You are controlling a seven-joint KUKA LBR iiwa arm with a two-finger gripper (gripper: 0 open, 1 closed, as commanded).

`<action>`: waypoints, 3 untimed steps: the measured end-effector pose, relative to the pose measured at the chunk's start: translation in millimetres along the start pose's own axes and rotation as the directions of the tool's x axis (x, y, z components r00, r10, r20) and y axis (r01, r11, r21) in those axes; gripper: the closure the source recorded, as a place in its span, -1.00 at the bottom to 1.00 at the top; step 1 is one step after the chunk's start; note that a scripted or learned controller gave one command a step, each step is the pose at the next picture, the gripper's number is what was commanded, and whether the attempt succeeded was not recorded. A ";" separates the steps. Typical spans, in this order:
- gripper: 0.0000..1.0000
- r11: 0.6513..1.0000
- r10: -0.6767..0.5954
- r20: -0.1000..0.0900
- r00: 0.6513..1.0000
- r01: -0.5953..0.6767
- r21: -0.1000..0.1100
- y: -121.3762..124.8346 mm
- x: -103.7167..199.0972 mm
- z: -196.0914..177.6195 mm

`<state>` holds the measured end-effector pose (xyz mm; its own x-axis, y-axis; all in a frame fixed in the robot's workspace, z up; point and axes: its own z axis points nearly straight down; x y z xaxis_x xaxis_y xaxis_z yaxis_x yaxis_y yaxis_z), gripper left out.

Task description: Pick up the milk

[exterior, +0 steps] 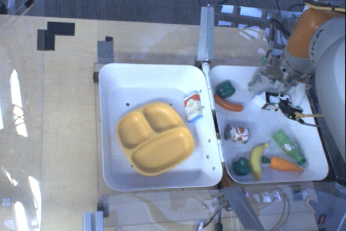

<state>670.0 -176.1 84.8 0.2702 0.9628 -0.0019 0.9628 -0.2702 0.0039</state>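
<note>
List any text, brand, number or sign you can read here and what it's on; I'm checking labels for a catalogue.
None can be read.
Milk carton: red and blue print, too blurred to read.
Can: label graphic, no legible words.
Green bottle: label too small to read.
Yellow plate, vegetables and bins: no markings seen.

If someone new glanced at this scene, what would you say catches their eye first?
Probably the yellow divided plate, lying large in the left bin, with the small milk carton just beside its upper right corner. Next, the right bin's colourful clutter: carrot, banana and sausage, with the claw hovering over its top edge.
</note>
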 end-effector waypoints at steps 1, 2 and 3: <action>-1.00 0.998 -0.059 -0.001 0.998 0.059 -0.002 -5.9 25.5 -40.5; -1.00 0.995 -0.101 -0.001 0.995 0.101 -0.001 -8.5 33.4 -65.7; -1.00 0.985 -0.172 -0.003 0.985 0.172 0.000 -34.9 -7.3 -16.2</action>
<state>634.3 -173.7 100.9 0.1004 0.9949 0.0000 0.9949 -0.1004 0.0035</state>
